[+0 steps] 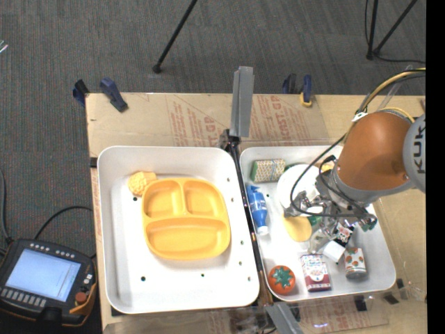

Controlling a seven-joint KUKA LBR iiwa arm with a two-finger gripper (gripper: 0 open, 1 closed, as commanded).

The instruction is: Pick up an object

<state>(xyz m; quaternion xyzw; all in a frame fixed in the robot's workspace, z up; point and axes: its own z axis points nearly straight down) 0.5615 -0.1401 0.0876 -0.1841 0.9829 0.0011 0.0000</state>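
The yellow rounded piece (299, 228), the object closest to the gripper (325, 232), lies in the right bin (386, 275) near its middle, just below a white dish (290, 181) and just left of the wrist hardware. The gripper hangs low over this bin, among tangled cables under the arm's (375, 152) large orange band, and sits between the yellow piece and a small white box (334, 250). Whether it is spread wide or drawn narrow cannot be told from this slanted overhead view, since the wrist and cables cover it, and nothing can be seen held in it. Other objects lie around it in the same bin: a blue bottle (258, 210) along the left wall, a green and white block (268, 169) at the far left corner, a red tomato-shaped toy (281, 278) at the near left corner, a red and white carton (316, 271) just right of the tomato, and a small can (355, 263) with red fruit on its label near the right wall. The white box lies between the carton and the can, slightly farther back. The left bin (115, 256) holds a yellow sectioned tray (186, 219) lying flat, with a small pale yellow knobbly item (141, 182) touching its far left corner. A teach pendant (45, 280) lies on the floor left of the bench, and blue clamps (111, 93) grip the bench's cardboard top at the far edge.
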